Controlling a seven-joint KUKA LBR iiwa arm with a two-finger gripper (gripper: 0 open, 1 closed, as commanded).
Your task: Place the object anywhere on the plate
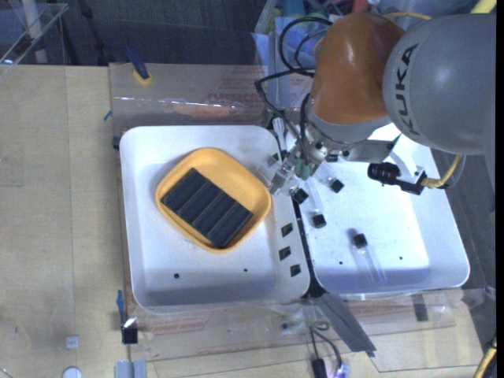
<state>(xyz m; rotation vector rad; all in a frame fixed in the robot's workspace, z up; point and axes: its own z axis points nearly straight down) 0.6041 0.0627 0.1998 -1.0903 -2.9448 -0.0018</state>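
One dark ridged object (207, 205) on plate (175, 181); pincer (290, 172) seemingly arm-hidden.

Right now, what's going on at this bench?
A grey KUKA arm reaches in from the right, its gripper low over the divide between the two white bins. In the left bin sits a yellow plate with a dark ridged rectangular object lying flat on it. The right bin holds a few small dark bits. The view does not show anything held between the gripper's fingers.
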